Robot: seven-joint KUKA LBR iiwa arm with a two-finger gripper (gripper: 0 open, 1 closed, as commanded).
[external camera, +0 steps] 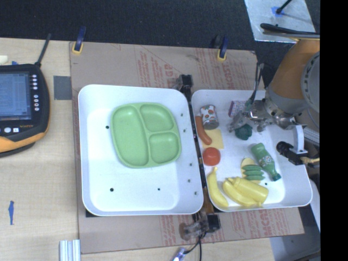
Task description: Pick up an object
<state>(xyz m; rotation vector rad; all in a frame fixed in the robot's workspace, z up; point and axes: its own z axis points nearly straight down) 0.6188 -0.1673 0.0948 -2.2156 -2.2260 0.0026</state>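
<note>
The right white bin (293, 197) holds several toy foods: a small can (209, 117), an orange sausage (203, 130), a yellow cheese slice (217, 140), a red tomato (211, 156), a banana (216, 190), yellow pieces (247, 192), a green pea pod (252, 171) and a green bottle (265, 160). My gripper (244, 122) hangs low over the bin's upper middle, right above a dark green object (243, 131). Whether it touches that object is unclear. A small purple item (232, 109) lies just left of the gripper.
The left white bin (98, 194) bears a light green divided plate (145, 134). A tablet-like pendant (19, 105) rests on the bench at far left. The arm's grey body and orange band (296, 64) cover the right bin's upper right corner.
</note>
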